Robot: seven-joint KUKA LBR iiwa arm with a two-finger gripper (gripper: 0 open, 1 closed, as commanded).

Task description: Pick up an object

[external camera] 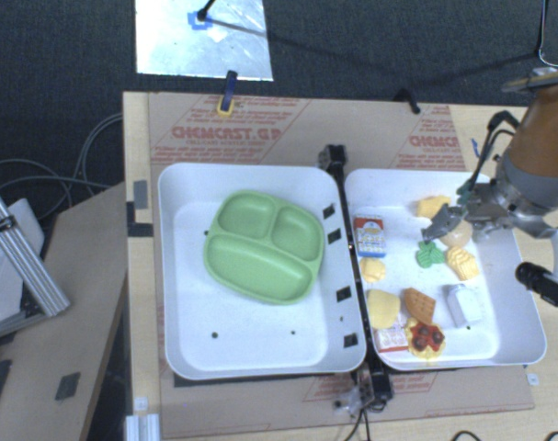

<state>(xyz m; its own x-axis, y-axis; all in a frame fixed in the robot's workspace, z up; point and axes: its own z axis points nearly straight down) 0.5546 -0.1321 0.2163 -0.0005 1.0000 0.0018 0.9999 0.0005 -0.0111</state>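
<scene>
Toys crowd the right bin [527, 338] toward the counter's right edge, and the green toy [430, 255] lies near the bin's middle, likely the target. Directly above it hangs the end effector [441, 225], tips apart, clamping nothing. A green tray [265, 246] sits in the left bin [182, 338].

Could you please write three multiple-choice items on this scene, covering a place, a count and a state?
1. Where does the pale green divided plastic plate lie?
A. left white bin
B. right white bin
C. on the cardboard

2. How many compartments does that plate have?
A. one
B. three
C. five

3. Where is the claw?
A. over the left bin
B. outside both bins
C. low over the right white bin, by the small green toy

Answers: 1 A, the plate sits in the left white bin. 2 B, two small sections and one long one show. 3 C, the claw hangs among the toys.
</scene>
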